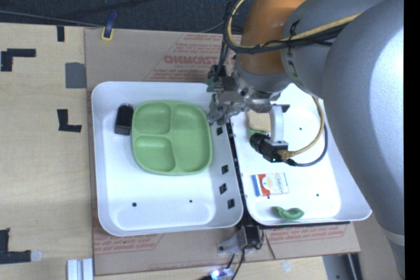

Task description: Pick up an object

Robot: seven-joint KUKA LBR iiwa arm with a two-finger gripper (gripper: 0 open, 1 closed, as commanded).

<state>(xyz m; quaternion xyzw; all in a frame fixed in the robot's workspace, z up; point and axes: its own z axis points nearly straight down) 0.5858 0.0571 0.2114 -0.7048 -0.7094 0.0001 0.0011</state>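
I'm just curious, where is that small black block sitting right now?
In the camera view, the black block lies in the left bin, against the left edge of the green divided plate.

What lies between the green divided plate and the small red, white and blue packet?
In the camera view, the two bins' adjoining rims run between the green divided plate and the packet; otherwise bare white bin floor.

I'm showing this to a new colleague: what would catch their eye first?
The big grey arm with its orange band looms in from the right. Next comes the green divided plate in the left bin, with a small black block beside it.
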